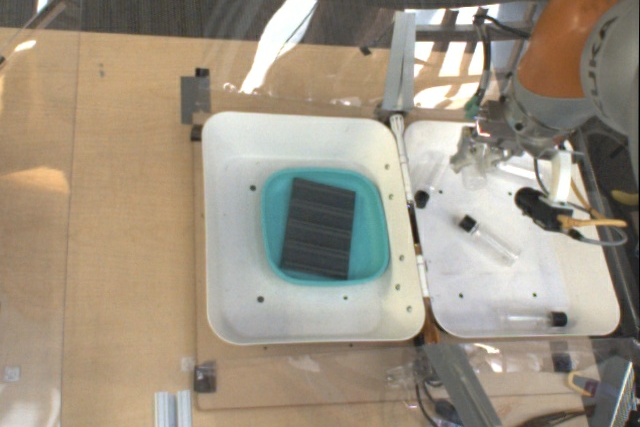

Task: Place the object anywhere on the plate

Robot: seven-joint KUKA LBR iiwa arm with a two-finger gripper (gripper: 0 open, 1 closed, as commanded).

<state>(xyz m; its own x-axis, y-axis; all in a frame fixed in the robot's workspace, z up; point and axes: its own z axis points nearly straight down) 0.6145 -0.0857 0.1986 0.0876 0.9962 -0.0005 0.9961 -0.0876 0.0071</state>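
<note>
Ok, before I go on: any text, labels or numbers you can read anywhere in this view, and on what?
None that can be read.
Arm: a few dark letters at the frame's right edge, cut off and blurred, not readable.
Dark block on the teal plate: ridges, no print.
Left bin, right bin, clear tubes: no markings.

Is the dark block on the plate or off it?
On it: the dark block lies flat inside the teal plate in the left bin.

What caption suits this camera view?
Dark ribbed rectangular block lying on teal plastic plate in left white bin.
</note>
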